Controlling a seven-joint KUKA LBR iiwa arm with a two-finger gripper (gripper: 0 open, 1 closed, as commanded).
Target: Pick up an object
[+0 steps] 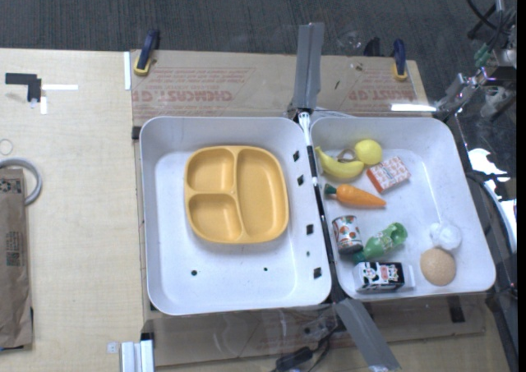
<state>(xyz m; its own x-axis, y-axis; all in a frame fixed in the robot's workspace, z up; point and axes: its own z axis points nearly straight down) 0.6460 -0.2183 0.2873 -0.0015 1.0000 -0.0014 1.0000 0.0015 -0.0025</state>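
Orange-banded arm's pincer: whether it is apart or together cannot be told. Within the right bin (457,167), a carrot (362,196) lies near the centre, a banana (339,167) at its 11 o'clock and a can (348,234) at 6. The carrot is probably light, stiff, smooth plastic; it is best gripped across its thicker half, since the taper may slip.

Left bin (164,280): yellow divided plate (237,195), three compartments. Right bin (460,157): banana (339,167) touching lemon (368,151) near top; red-white box (388,173) just beside; carrot (358,195) below banana; small can (348,233); green bottle (385,240) tilted; black-white carton (380,275) near front wall; brown ball (438,266); white cap (445,236) above it.
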